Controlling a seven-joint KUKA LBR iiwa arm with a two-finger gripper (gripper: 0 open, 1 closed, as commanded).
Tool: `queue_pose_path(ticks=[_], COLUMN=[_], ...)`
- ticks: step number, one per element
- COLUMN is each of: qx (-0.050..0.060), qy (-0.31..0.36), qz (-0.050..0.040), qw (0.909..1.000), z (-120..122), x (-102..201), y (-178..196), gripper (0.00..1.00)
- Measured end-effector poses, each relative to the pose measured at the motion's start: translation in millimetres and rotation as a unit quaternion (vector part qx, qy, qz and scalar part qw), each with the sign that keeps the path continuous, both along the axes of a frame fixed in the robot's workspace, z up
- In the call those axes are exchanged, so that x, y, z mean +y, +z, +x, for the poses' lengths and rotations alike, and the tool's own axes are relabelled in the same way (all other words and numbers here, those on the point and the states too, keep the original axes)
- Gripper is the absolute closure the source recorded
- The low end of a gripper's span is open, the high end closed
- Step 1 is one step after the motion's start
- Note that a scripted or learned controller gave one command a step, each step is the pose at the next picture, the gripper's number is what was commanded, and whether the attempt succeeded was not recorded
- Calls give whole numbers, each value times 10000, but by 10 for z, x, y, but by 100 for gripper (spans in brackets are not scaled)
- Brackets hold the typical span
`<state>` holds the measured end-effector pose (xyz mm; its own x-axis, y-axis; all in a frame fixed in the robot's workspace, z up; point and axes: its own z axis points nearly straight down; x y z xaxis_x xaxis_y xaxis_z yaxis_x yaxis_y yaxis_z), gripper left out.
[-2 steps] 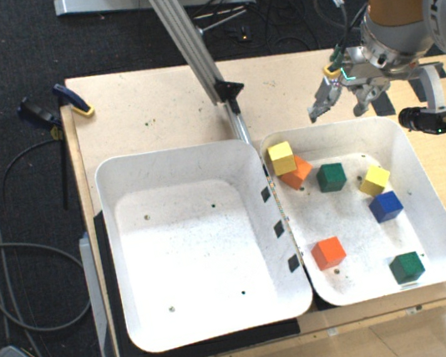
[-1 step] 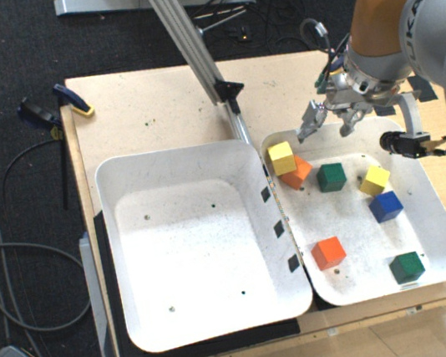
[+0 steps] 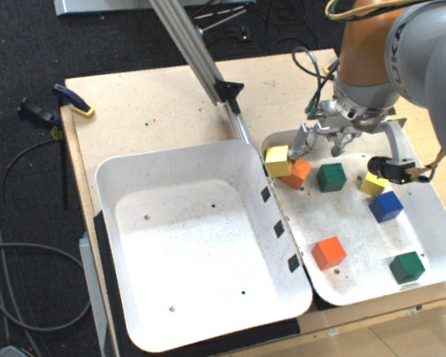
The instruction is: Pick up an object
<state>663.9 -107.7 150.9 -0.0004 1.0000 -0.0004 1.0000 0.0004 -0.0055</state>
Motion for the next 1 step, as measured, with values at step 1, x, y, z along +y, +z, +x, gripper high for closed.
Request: queue_pose_path(ticks=[1], qx=[-53], qy=[-4], qz=[-6], qw=[10000], z=[26], x=[-13], y=[-18], gripper=[0])
